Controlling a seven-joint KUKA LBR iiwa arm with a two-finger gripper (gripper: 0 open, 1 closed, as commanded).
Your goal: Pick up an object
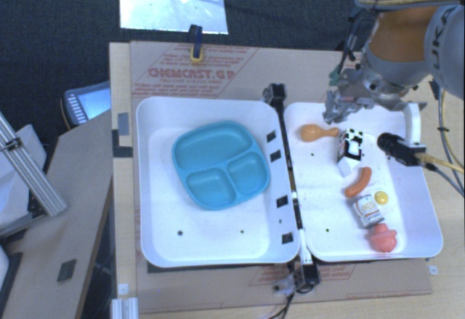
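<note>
The two-finger gripper [336,112] hangs over the far left corner of the right white bin [418,187]; how far it is open I cannot tell, and nothing shows between its tips; just below and left of it lies a tan pear-shaped toy [317,133], its long axis running left to right, stem toward the arm, likely the nearest pick; beside that a black-and-white carton [351,146], then an orange sausage [358,182], a small labelled can [368,210] and a pink toy [383,238]; the left white bin [156,230] holds a blue compartment plate [220,173].
</note>
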